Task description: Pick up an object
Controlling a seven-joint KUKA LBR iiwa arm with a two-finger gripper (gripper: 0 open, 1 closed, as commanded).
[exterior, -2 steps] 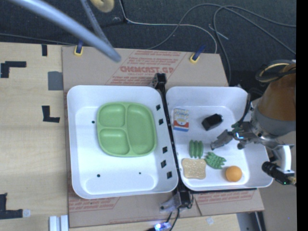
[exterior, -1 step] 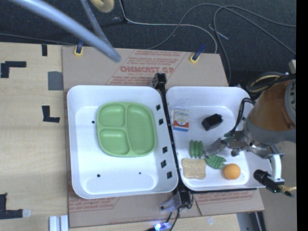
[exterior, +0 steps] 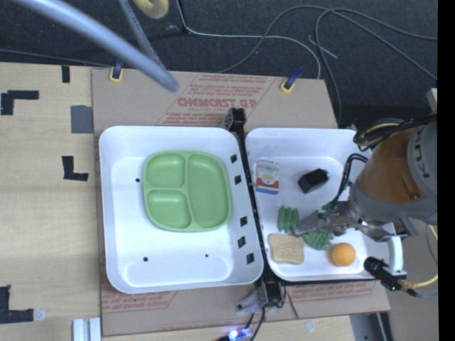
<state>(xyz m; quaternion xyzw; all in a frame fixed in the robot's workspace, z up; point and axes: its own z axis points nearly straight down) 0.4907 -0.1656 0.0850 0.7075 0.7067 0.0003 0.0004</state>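
The claw (exterior: pixel 307 226) sits low over the greens (exterior: pixel 298 227); I can't tell its grip. Crowded toast (exterior: pixel 286 249) and orange (exterior: pixel 343 254) could get nudged.

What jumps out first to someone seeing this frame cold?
The green divided plate dominates the left bin, alone in its middle. Next, the grey-and-orange arm reaching in from the right, its gripper low over the right bin beside green leafy toy food. Around it lie an orange, a toast slice, a small carton and a black block.
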